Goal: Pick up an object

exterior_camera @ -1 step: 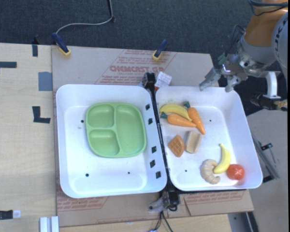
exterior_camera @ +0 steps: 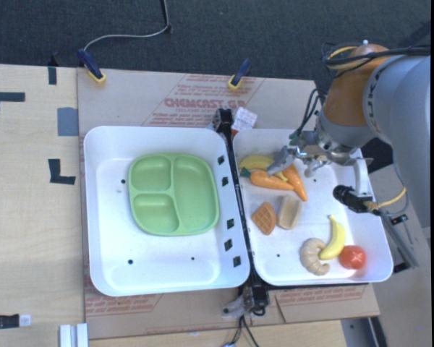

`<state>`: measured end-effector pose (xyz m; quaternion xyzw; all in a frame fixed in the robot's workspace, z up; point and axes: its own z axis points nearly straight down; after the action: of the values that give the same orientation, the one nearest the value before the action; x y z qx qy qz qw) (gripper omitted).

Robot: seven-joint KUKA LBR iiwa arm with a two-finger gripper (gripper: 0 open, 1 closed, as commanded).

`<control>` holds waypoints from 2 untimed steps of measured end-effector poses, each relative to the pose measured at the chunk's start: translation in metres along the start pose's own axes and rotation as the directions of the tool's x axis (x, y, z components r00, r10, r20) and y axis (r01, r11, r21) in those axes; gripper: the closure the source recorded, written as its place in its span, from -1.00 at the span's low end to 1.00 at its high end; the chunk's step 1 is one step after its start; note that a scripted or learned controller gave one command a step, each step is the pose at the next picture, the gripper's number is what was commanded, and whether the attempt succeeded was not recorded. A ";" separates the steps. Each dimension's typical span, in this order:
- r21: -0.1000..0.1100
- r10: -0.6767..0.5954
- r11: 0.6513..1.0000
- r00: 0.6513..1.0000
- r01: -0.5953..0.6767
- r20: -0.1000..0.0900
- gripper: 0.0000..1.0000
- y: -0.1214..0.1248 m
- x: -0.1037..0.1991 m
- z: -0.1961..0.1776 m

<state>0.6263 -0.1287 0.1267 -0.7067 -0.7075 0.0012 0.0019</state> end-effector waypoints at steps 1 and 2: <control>-0.011 0.001 1.000 1.000 -0.001 0.007 -1.00 -0.014 -0.048 0.039; -0.012 0.001 1.000 1.000 -0.001 0.007 1.00 -0.013 -0.048 0.029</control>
<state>0.6130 -0.1767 0.0977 -0.7070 -0.7072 -0.0006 -0.0047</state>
